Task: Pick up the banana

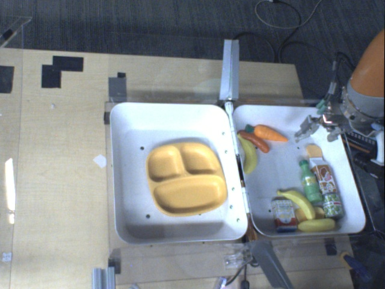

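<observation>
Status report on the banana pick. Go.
Gripper open, above right bin's far edge, holding nothing. Banana lies near front of bin, untouched. Green bottle and can crowd it; second banana against left wall.

You are looking down on a pale wood-grain counter [66, 161] bordered at the top by dark carpeted floor [150, 11]; two shallow white bins rest directly on it, side by side; the left bin [123, 173] and the right bin [355, 212] touch along their inner rims; a grey metal bar [230, 71] lies on the counter above the seam between them; black patches [60, 69] mark the counter's upper left; a thin cable [289, 8] loops on the floor at upper right.
</observation>
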`<state>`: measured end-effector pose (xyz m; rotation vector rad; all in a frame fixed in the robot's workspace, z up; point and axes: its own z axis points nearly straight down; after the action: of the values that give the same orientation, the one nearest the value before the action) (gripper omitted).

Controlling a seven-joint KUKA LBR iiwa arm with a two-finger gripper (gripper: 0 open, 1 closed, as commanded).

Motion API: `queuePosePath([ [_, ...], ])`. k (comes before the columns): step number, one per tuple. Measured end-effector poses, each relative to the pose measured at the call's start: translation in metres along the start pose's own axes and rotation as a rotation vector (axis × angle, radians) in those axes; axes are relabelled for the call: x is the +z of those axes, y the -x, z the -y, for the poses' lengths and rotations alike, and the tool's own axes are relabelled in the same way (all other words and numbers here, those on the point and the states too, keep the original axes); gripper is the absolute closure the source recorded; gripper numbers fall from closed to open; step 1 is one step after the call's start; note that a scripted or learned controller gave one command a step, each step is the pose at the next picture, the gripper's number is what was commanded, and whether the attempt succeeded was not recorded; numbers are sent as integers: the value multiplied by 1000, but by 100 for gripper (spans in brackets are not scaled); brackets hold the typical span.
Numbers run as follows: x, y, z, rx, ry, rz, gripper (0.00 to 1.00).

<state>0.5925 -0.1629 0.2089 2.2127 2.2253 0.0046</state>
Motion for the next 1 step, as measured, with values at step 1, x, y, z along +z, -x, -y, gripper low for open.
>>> queuePosePath([
  [1, 84, -34, 46, 19, -2, -1, 0],
])
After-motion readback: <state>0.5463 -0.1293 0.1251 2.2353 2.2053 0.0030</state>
